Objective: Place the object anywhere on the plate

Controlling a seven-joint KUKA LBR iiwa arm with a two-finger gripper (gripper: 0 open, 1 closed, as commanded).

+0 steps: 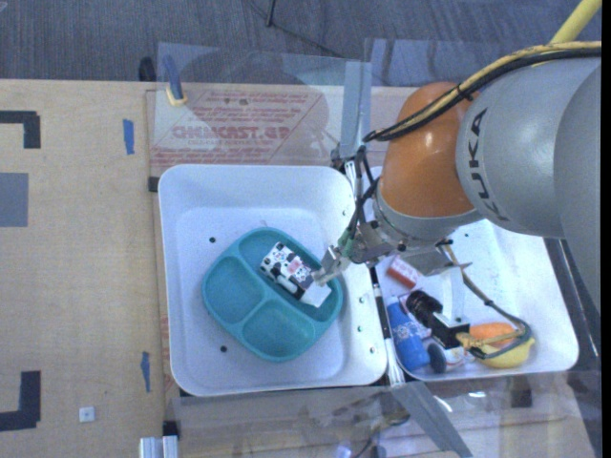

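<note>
Gripper [327,273] down at the right rim of the teal three-compartment plastic plate [250,315], grip state impossible to tell. Small black-and-white patterned box [286,267] resting on the plate's upper compartment (likely set there for release), touching or just beside the tool. Shallow white left bin [191,256] on pale wooden bench [76,284].

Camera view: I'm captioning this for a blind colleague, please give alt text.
A grey and orange robot arm reaches from the right, its gripper over a teal divided plate in the left white bin, where a black-and-white patterned object lies. The right bin holds small items, including a banana.
</note>
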